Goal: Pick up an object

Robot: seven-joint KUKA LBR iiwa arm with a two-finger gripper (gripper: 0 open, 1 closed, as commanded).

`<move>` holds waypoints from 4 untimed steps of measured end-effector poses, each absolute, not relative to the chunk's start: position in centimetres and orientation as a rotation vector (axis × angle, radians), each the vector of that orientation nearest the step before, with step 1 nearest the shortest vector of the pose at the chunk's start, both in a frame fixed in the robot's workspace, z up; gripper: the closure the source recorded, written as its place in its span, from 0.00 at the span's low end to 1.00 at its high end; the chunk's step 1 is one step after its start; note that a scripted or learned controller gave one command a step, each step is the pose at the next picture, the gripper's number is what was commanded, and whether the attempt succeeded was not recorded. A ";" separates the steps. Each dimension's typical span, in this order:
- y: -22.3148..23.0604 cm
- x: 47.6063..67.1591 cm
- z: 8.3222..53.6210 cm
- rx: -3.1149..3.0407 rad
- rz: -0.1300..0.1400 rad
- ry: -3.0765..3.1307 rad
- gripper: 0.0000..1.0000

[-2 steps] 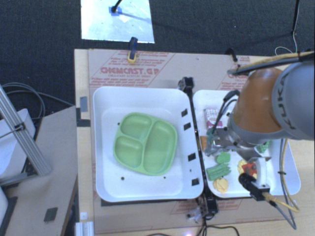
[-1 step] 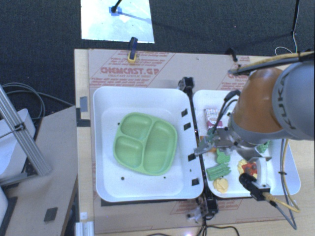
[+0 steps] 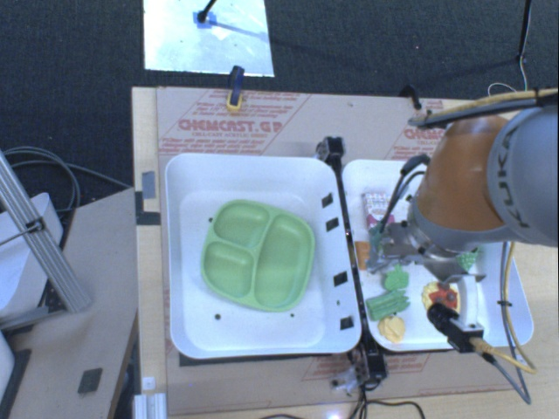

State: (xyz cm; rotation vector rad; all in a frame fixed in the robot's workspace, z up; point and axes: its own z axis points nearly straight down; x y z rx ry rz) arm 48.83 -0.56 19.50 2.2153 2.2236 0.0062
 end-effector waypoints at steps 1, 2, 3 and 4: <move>-0.6 48.8 19.5 2.217 0.006 2.223 0.00; 7.0 48.6 18.3 2.211 0.003 2.232 0.00; 13.6 50.4 38.5 2.203 0.028 2.228 0.00; 19.7 50.1 50.6 2.204 0.026 2.231 0.00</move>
